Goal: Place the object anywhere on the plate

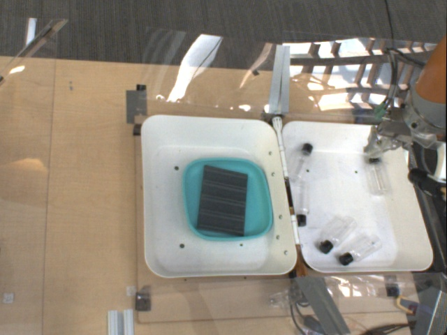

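Dark grey ribbed rectangular block is sitting flat on the teal rounded-square plastic plate, pretty much dead centre, long side running away from the camera with a slight tilt. The plate itself rests in the middle of the left shallow white bin. I can't spot any label, brand or writing on the block or the plate, just the fine parallel ridges across the block's top.

Over in the right shallow white bin there are a few clear plastic vials with black caps: two lying close together near the front edge, one along the left wall, and another clear one farther back toward the right. Whether they carry any print is too small to read.

The two-finger gripper hangs over the back right part of the right bin, well apart from the plate, just behind that rear vial. From this angle you can't tell its state, and nothing is visibly caught in it. The grey arm with the orange band comes in from the right edge.
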